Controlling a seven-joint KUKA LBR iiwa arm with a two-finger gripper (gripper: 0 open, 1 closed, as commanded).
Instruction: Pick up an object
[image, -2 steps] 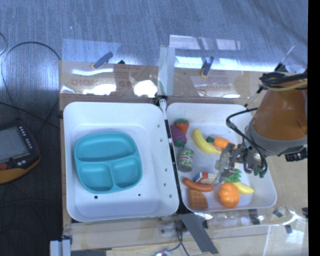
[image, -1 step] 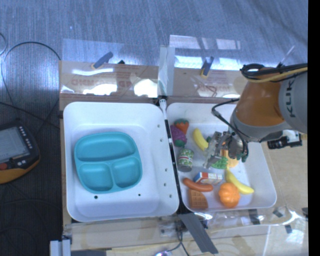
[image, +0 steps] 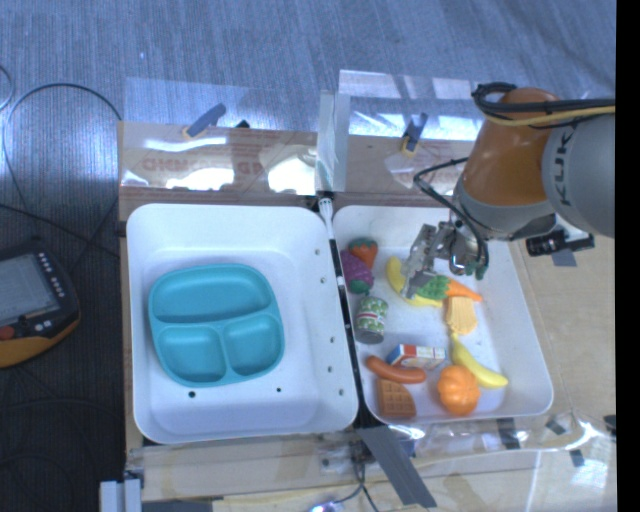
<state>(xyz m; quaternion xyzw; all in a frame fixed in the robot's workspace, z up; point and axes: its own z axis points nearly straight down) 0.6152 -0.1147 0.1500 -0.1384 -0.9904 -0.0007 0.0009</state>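
So the left bin had a teal tray in it, and the right bin held the toy food: a can, hotdog, waffle, orange and banana. Up top, the gripper sat low over the green-and-yellow piece. Couldn't tell how wide it was or whether it had anything.

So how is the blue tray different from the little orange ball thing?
The blue tray lies in the left bin, while the orange ball sits in the right bin. The blue tray is wide, flat and split into three compartments; the orange ball is small and round. The blue tray lies alone in its bin; the orange ball is crowded among other toy foods, beside a yellow banana. Both rest on a white bin floor, away from the claw.
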